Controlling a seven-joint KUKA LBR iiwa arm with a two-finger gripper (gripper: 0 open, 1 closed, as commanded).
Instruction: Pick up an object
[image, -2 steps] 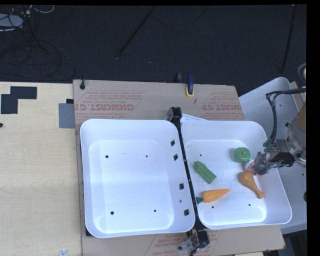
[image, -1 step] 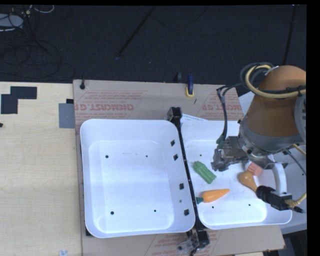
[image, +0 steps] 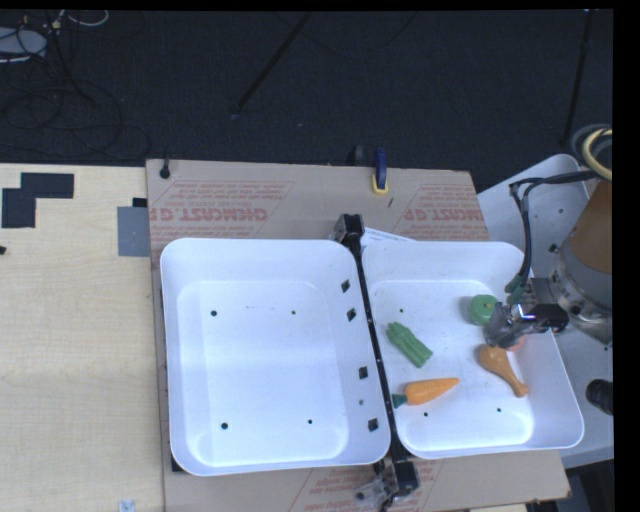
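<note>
Bins come first: 2 shallow white plastic bins sit side by side on a brown cardboard sheet (image: 300, 200) laid over the pale wooden surface (image: 70, 330). A black clip strip (image: 365, 340) runs down the seam where they meet. The left bin (image: 175, 350) carries nothing but small dark holes in its floor. The right bin (image: 545, 425) holds 4 toys. A ridged green block (image: 409, 343) lies tilted near the seam, and an orange plastic carrot with a green stem end (image: 428, 391) lies just below it, pointing up to the right. A round green toy (image: 483, 308) sits near the bin's right side, and a tan drumstick-shaped toy (image: 502, 368) lies below it. The grey arm's hand (image: 520, 320) hangs at the right side of that bin, just beside the round green toy and right above the drumstick's thick end; whether it is released or clenched I cannot tell, and nothing is visibly caught in it.
</note>
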